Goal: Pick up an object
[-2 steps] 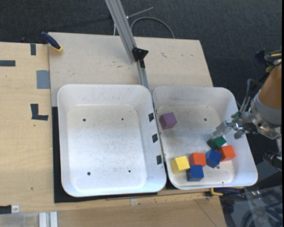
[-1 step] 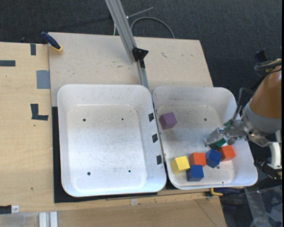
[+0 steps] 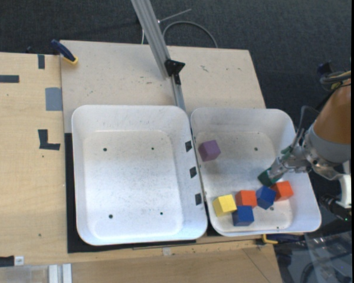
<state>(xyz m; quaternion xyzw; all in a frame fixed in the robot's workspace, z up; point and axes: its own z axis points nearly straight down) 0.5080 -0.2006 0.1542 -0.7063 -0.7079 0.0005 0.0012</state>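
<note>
My gripper point(image 3: 274, 171) reaches in from the right and hangs low over the right side of the right bin point(image 3: 242, 118). A small dark green piece point(image 3: 265, 177) shows at its tip, just above a blue cube point(image 3: 265, 197) and an orange cube point(image 3: 284, 190); whether the piece is gripped is unclear. Along the bin's front lie a yellow cube point(image 3: 225, 204), a second orange cube point(image 3: 245, 197) and another blue cube point(image 3: 243, 216). A purple cube point(image 3: 209, 150) sits alone near the bin's left wall.
The left bin point(image 3: 82, 158) stands beside the right one. A slanted metal rail point(image 3: 156, 31) crosses the bench behind the bins. The arm's orange band point(image 3: 336, 119) is at the right edge.
</note>
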